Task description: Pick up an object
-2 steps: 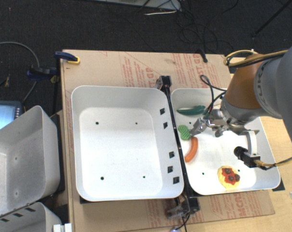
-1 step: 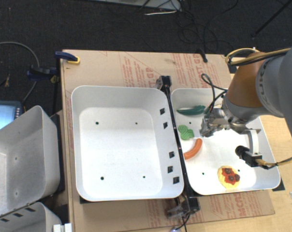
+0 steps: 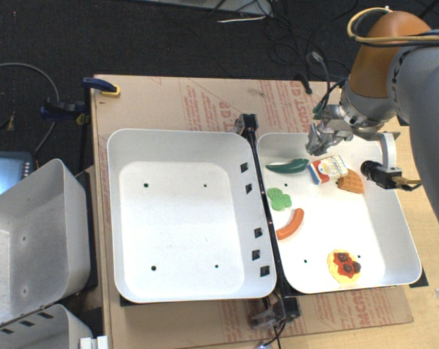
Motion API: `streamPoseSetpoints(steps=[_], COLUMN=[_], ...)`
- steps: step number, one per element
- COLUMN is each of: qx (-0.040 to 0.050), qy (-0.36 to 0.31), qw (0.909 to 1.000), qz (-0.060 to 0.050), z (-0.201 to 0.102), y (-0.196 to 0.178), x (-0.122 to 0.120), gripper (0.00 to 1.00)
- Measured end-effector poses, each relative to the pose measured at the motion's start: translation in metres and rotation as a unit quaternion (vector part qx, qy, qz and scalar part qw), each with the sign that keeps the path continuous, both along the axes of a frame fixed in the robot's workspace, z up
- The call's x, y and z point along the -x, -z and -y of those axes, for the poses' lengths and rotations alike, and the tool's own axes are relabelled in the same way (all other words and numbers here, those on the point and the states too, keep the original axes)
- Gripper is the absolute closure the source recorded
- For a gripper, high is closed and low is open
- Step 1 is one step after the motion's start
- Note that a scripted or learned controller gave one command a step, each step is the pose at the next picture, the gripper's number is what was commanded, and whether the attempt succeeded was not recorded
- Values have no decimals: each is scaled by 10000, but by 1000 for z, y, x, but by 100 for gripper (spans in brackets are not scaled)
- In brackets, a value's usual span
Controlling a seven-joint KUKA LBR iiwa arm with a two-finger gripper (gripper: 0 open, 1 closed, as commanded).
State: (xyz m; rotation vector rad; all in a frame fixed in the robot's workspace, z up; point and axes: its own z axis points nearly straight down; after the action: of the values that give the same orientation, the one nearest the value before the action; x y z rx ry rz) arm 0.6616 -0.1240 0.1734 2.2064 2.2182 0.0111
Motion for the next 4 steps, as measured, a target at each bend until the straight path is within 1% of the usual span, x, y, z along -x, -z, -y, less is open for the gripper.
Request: streamPoseSetpoints(steps=[1,2,3,4], qx=[-34,-22,-20,-29], qy=[-20,39,27,-27], qw=[10000,10000,9999,10000], qz=[-68,-59,-95,21], z=[-94,-84,-90,-160], y=[-21,-107,-14,-157], x=[38,104,76,25], gripper=[100,100,100,100])
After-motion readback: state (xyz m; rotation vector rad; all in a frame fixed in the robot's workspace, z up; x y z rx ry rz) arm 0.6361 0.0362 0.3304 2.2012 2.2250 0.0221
